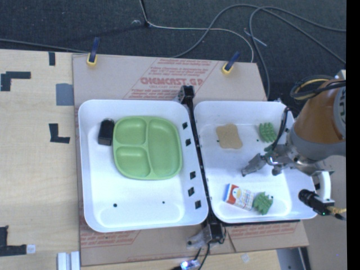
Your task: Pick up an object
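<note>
grey metal gripper (262, 166) hangs spread open, unladen, beside a flat tan square (229, 136).

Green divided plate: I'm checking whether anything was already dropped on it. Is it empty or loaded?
Empty. The green divided plate in the left bin shows three bare compartments.

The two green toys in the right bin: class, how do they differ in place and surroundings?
The upper green toy lies alone near the right bin's far right corner; the lower green toy lies near the front wall, touching a small carton. The upper one is nearer the gripper. Both are small, bumpy and green.
</note>
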Controlling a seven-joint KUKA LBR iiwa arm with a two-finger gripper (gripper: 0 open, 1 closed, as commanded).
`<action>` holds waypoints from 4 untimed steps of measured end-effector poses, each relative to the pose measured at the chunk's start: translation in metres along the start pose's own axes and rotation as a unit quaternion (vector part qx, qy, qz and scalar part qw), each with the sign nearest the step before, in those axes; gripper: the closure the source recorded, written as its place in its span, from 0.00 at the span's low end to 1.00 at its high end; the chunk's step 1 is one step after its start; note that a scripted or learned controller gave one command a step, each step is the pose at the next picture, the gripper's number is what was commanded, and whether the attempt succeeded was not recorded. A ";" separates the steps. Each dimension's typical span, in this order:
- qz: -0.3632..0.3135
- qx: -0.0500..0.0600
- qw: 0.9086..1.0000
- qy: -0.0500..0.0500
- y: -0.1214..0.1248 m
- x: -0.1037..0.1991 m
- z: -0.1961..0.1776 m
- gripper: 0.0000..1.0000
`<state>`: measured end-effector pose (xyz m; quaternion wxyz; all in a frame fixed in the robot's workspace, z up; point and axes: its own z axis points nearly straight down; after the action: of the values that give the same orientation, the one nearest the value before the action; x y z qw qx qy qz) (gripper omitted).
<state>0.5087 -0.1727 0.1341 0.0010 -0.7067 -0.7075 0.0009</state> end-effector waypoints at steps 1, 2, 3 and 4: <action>0.000 -0.001 1.000 -0.001 0.000 0.000 0.051 0.00; 0.000 -0.002 1.000 -0.002 0.001 0.000 0.038 1.00; 0.001 -0.001 1.000 0.000 -0.007 -0.006 -0.016 1.00; 0.000 -0.002 1.000 -0.001 -0.012 -0.012 -0.074 1.00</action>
<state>0.4967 -0.1847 0.2078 -0.0007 -0.7068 -0.7074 0.0000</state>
